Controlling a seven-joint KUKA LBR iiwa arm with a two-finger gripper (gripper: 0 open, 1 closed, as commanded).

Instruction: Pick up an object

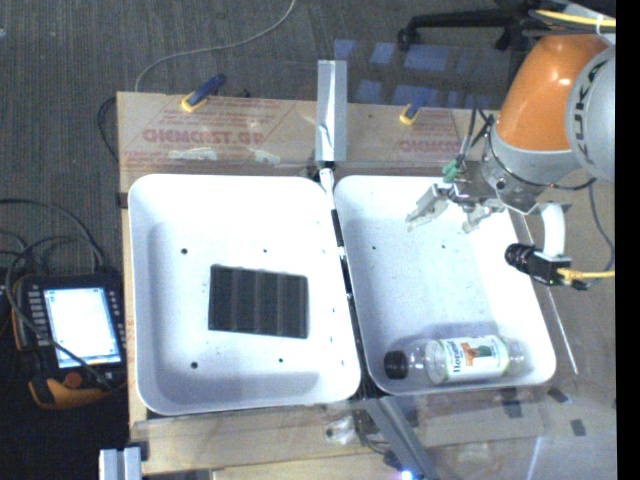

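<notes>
1. A clear plastic bottle (457,358) lies on its side in the near part of the right bin (400,268), along that bin's near wall. Its dark cap points left and its label faces up.
2. The gripper (447,210) hangs over the far part of the same bin, well apart from the bottle. Its two fingers (423,207) are spread, with nothing between them.
3. The grey arm (555,98) with its orange band reaches in from the right, above the right bin's far right corner.
4. The left bin (160,268) sits just beside the right bin, their rims touching along the middle. A dark ribbed rectangular block (258,301) lies flat near its centre.
5. Left of the bench, on the floor, a handheld control pendant (70,333) with a lit screen rests among cables.
</notes>
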